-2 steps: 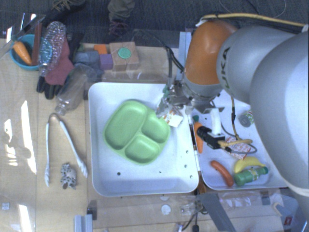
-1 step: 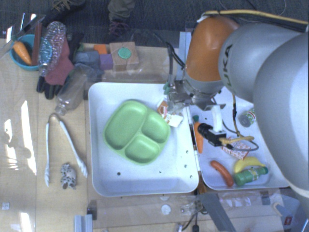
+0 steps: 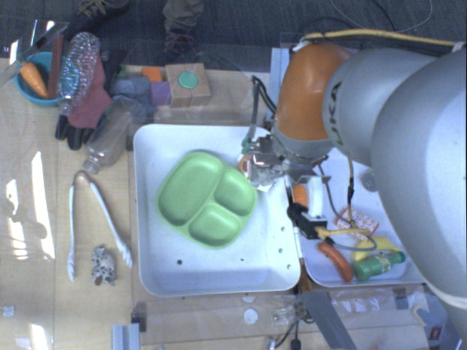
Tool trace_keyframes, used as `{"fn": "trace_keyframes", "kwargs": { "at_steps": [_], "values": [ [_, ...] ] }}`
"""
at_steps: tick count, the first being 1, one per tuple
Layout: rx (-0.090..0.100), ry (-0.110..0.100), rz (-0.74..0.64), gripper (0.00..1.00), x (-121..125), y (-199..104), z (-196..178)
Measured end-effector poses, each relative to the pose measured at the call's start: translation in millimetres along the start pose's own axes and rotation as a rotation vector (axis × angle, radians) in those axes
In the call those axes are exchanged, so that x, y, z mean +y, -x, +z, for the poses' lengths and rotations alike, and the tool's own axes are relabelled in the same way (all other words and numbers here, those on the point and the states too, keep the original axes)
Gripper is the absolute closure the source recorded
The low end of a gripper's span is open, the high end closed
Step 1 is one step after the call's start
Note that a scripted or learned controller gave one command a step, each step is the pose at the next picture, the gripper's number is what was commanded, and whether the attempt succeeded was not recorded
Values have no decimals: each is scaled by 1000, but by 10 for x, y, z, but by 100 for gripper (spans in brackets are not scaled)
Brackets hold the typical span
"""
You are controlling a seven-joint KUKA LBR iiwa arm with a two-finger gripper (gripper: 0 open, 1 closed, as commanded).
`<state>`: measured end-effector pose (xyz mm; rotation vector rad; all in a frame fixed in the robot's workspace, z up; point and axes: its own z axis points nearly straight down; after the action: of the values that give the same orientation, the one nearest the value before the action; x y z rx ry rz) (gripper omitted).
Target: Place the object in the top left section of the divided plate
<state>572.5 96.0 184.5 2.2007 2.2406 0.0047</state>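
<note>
While the arm hangs over the seam between the two bins, I read this as the carry step, with the release not yet made. My claw (image 3: pixel 257 165) sits at the upper right edge of the green divided plate (image 3: pixel 206 197), which lies in the left bin (image 3: pixel 219 268). Something small and reddish-brown, the object (image 3: pixel 246 165), shows at the claw's tip, just beside the plate's rim, but it is too small and too crowded by metal for me to say what it is or whether it is truly pinched. Whether the claw is spread or pressed together I cannot tell from this slanted view.

The plate has three sections: a large one toward the left and two smaller ones on the right and lower side. By my judgement the top left section is that big one, and it lies across the plate from where the claw is now. The next move calls for a short travel leftward over the plate, keeping clear of the raised dividers, then a low descent before letting go, so the piece does not bounce into a neighbouring section. The right bin (image 3: pixel 408 272) holds loose items, among them a green bottle (image 3: pixel 377 265) and a red sausage-like piece (image 3: pixel 336 261).
</note>
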Motion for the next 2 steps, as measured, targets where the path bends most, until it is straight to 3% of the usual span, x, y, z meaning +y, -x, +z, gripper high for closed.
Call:
{"fn": "trace_keyframes", "kwargs": {
  "at_steps": [1,2],
  "values": [
    [3,7,355,100,-140,-476,860],
    [5,13,751,100,244,-828,903]
  ]
}}
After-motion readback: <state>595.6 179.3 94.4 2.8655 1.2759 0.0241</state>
